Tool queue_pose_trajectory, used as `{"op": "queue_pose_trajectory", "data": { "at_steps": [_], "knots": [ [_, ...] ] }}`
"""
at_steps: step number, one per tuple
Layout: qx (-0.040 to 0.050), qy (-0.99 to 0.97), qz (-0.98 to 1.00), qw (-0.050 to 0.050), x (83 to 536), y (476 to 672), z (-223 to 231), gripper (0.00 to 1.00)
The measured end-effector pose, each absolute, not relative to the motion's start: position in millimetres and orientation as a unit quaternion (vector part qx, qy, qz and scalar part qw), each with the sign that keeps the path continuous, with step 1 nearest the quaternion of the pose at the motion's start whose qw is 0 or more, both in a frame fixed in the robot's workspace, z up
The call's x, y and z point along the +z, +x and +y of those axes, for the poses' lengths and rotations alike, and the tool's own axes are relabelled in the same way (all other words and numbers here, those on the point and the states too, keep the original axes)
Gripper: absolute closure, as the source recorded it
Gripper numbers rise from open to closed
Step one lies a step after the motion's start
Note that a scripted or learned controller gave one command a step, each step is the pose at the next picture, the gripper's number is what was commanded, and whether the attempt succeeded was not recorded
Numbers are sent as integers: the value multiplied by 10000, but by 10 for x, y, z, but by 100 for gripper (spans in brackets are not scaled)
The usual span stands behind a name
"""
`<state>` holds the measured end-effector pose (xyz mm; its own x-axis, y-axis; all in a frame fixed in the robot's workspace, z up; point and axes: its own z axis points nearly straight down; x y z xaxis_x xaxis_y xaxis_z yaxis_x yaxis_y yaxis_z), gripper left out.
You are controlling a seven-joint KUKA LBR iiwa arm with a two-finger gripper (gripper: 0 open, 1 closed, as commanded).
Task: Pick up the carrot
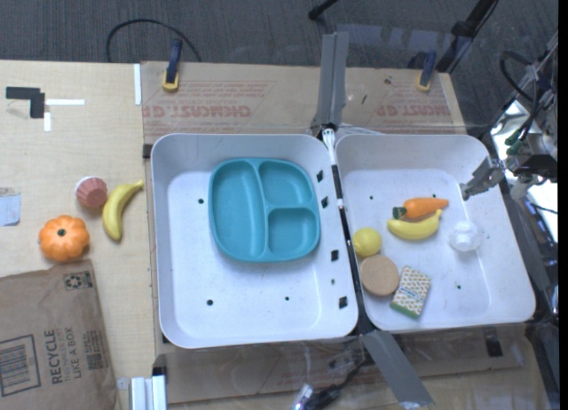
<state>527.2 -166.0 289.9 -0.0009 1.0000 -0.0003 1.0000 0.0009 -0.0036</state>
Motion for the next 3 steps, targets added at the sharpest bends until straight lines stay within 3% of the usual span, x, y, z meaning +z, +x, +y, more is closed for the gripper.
{"op": "queue_pose_trajectory", "data": {
  "at_steps": [1,2,3],
  "knots": [
    [12,-6821,-7312,12,2087,5795,-1557,0],
    [-2,-5472,-8370,-8,921,5850,-1775,0],
    [-5,-5495,-8355,-12,1011,5852,-1788,100]
  ]
}}
